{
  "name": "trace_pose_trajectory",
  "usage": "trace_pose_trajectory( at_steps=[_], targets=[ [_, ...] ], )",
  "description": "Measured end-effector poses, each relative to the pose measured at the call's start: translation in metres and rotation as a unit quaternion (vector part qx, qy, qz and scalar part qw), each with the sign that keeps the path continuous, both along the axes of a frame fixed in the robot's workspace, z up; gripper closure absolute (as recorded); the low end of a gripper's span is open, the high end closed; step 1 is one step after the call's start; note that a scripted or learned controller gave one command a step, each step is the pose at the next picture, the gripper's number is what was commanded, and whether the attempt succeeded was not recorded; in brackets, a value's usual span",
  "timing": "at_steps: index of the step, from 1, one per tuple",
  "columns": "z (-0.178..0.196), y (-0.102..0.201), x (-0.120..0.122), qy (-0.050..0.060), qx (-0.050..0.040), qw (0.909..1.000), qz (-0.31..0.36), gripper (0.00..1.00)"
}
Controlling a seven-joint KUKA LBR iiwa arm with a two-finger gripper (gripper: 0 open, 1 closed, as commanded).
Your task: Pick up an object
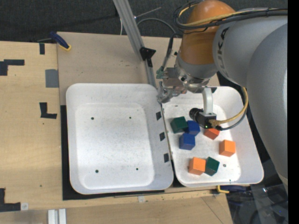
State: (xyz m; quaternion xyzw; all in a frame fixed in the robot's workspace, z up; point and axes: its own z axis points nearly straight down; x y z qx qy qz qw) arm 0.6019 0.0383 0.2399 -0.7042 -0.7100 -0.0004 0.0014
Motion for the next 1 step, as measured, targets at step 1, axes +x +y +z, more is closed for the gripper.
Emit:
trace_pose_trajectory(
  at_steps=[1],
  targets=[
    [-0.0117, 0.0465, -0.0023, 0.001, -0.0011, 1.0, -0.001, 1.0]
  ],
)
